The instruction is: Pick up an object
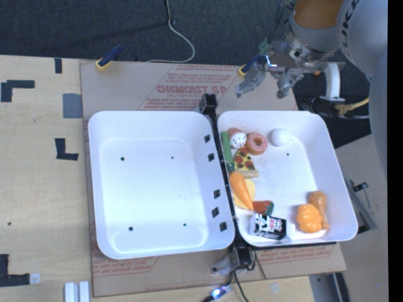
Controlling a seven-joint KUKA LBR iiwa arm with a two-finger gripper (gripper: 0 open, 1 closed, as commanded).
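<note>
My gripper [266,87] hangs above the far edge of the right bin [327,168], its two fingers spread apart with nothing between them. Below it in that bin lie a pink donut [256,143], a white egg-shaped ball [279,136], a small dice [238,141], a green stick [225,147], a pizza slice [244,163], a carrot [240,189], an orange fruit [308,218], a drumstick [319,202] and a black-and-white carton [270,225].
The left bin [151,181] sits beside the right one, joined by a black clip strip [214,168]. Both rest on a cardboard sheet [182,90]. A cable [179,33] trails across the dark cloth behind. A blue-yellow clamp [108,57] holds the sheet's far left corner.
</note>
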